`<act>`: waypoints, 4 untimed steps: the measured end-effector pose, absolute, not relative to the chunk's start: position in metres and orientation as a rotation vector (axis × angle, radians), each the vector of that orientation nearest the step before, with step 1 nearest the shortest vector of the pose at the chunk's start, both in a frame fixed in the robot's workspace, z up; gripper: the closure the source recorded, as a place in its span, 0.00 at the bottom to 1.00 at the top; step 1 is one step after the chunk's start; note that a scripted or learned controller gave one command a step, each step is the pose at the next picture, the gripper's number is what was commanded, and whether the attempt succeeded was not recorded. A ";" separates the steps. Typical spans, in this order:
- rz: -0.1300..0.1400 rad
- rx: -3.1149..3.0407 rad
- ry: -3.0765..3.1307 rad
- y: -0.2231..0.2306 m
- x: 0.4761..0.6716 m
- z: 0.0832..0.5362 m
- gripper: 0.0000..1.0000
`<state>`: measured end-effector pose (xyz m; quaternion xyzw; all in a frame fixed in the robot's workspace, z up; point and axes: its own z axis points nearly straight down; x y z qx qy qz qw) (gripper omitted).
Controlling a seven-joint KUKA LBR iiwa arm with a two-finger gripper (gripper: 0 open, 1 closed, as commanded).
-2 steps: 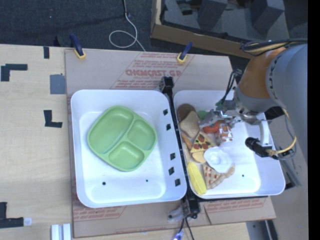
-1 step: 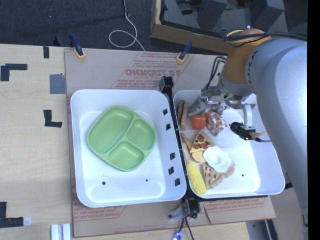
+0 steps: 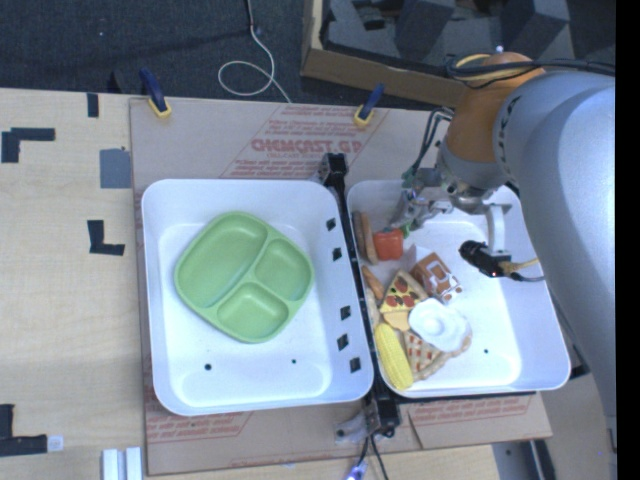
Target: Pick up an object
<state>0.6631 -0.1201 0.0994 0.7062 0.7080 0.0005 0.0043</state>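
Observation:
The right bin [image 3: 530, 363] holds several toy foods along its left side: a red block [image 3: 388, 243], a sausage [image 3: 363, 235], a pizza slice [image 3: 402, 292], a brown-and-white cake piece [image 3: 436, 274], a white fried egg [image 3: 440, 323], a yellow corn cob [image 3: 393, 356] and a waffle [image 3: 427, 354]. My gripper [image 3: 411, 216] hangs low over the bin's back left part, just up and right of the red block. I see nothing held in it.
The left bin [image 3: 170, 368] holds a green divided plate [image 3: 244, 275]. A black divider [image 3: 345, 268] runs between the bins. The grey arm [image 3: 560, 168] covers the right bin's back right corner. A black piece [image 3: 485, 258] sticks out near the cake.

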 end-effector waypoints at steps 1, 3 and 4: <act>-0.001 2.213 2.219 -0.120 0.663 0.098 0.00; -0.002 2.220 2.212 -0.102 0.627 0.097 1.00; 0.005 2.215 2.228 -0.042 0.609 0.189 1.00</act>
